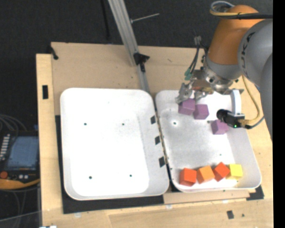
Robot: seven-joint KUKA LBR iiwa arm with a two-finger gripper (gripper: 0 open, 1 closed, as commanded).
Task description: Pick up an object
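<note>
Over the right bin's (173, 182) far edge, arm bent down, jaws' (190, 95) state untellable.

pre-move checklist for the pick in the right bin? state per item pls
1. Gripper over the right bin, at its far end: ok.
2. Target in reach: purple cube right below the gripper: ok.
3. Cube between the jaws: cannot tell, the wrist hides them.
4. Target isolated: not ok, a second purple cube touches it; a third sits apart.
5. Row of cubes at the near wall, orange-red to yellow, out of the way: ok.
6. Left bin free for a drop: ok.
</note>
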